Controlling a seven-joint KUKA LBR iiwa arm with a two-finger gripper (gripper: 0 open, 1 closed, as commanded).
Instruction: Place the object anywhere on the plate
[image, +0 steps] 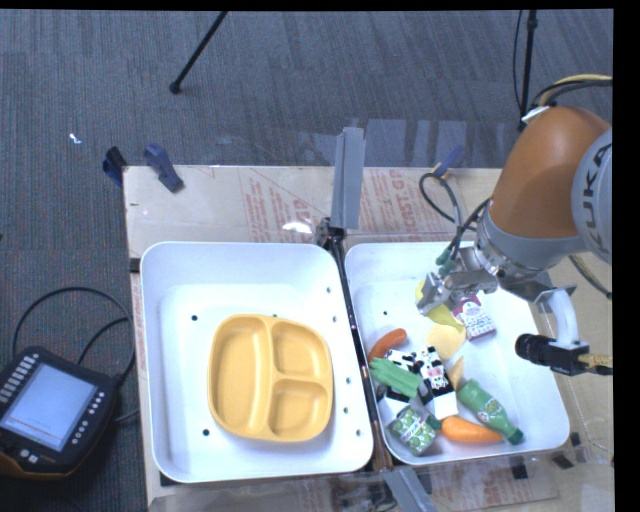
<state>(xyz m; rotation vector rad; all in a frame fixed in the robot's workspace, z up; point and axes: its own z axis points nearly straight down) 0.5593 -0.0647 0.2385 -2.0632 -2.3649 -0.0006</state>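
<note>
So the jaws (447, 290) are hovering over the toy pile (432, 385), can't tell their state; plate (270, 378) is waiting clear.

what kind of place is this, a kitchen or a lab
Most likely a robot lab: a grey and orange arm over two white bins, toy food, a teach pendant on carpet.

Plate (270, 378) in left bin (160, 300); toy foods (430, 385) in right bin (540, 400).

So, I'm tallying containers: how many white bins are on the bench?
2: the left bin holds the yellow plate; the right bin holds the toys.
</note>
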